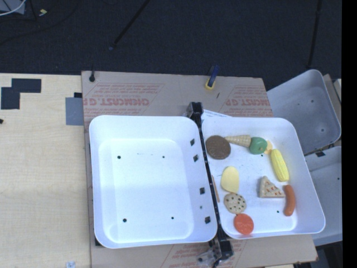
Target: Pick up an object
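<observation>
Dark carpet (167,27) fills the far part of the scene, with cables running across it. Nearer, I see a pale wooden bench (39,166) with black and grey patches at its far left. A cardboard sheet (139,96) with red print lies on the bench, and a blue and yellow clamp (211,78) sits at its far edge. A grey metal plate (304,108) stands to the right of the cardboard.

Two white bins rest side by side on the cardboard. The left bin (145,177) and the right bin (254,175) touch along their shared edge, where a black bracket (195,109) sits at the far end.

All candidate objects for the pick lie in the right bin:

1. A brown disc (217,147) lies at the far left, near the shared edge.
2. A tan cone (239,140) lies just right of the disc, with its wide end against a green ball (257,145).
3. A yellow corn cob (279,164) lies near the right wall, just nearer than the ball.
4. A pale yellow piece (230,179) lies in the middle left.
5. A wedge-shaped slice (270,188) lies right of that piece.
6. An orange sausage (289,200) lies just right of the slice.
7. A chip cookie (235,203) lies just nearer than the pale yellow piece.
8. A red disc (244,224) lies at the near wall, just beside the cookie.

I cannot tell the state of the gripper from this camera view.
</observation>
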